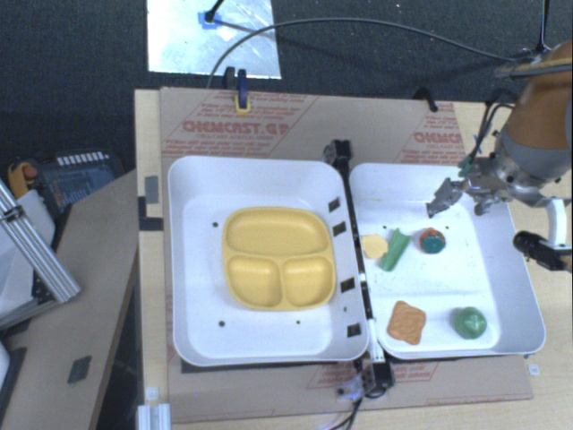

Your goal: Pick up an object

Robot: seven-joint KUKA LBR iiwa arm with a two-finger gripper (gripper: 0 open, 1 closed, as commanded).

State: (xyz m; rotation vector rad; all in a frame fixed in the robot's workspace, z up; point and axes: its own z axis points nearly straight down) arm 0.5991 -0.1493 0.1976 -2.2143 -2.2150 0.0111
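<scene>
Cardboard covers the bench point(295, 115) under my two white bins, and dark floor lies beyond it. My arm point(537, 124) reaches in from the right, and my gripper point(457, 195) hangs over the right bin point(510, 267), up near its far half. Whether it is spread or clenched I cannot tell at this angle; I see nothing between the tips, so I count nothing as held.

By my reckoning the pick is not yet made. Everything I might take lies on the bin floor: a red and teal ball point(432, 240) just below and left of my gripper, a green stick point(394, 249) touching a yellow piece point(374, 245) near the divider, an orange cracker point(406, 322) toward the near edge, and a green lump point(468, 322) beside it, well apart from the rest. The ball is nearest, and I judge it the likely target. It remains to descend, close and lift.

Left bin point(197, 195) holds a yellow tray point(273, 256) with three compartments. Clips point(345, 231) line the divider between the bins, close to the stick and yellow piece, so a grasp there looks cramped. The ball sits in the open.
</scene>
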